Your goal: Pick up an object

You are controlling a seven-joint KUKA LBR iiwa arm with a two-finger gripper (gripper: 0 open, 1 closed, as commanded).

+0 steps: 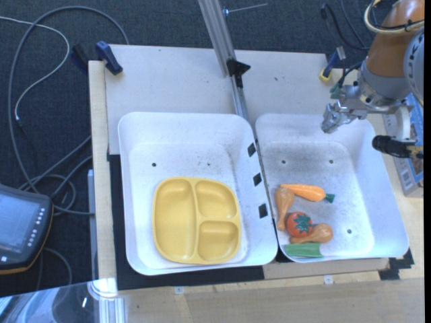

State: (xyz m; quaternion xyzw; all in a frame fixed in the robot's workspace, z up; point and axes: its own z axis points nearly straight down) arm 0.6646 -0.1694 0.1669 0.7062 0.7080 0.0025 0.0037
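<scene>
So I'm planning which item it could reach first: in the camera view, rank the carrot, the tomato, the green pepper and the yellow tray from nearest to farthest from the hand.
The hand hovers over the right bin's far right corner.
1. Carrot, mid right bin.
2. Tomato, nearer the front of that bin.
3. Green pepper, against its front wall.
4. Yellow tray, in the left bin.

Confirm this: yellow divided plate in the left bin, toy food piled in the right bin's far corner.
Wrong on one point. In the camera view the toy food lies at the right bin's near edge. The yellow divided plate is in the left bin.
</scene>
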